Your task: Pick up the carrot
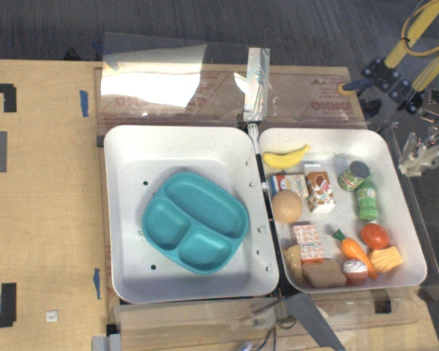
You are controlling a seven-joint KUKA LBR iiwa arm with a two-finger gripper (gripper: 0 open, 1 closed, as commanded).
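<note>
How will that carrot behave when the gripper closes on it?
The carrot looks like smooth moulded plastic, so probably stiff, light and somewhat slippery. Its tapered, rounded body may roll or squirt sideways. It sits against the tomato and cheese wedge, which may shift.

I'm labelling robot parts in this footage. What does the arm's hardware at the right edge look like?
What seems to be the pincer is a pale grey, metallic assembly of thin parts, too blurred for detail. Above it sit black fittings and looping yellow cables.
</note>
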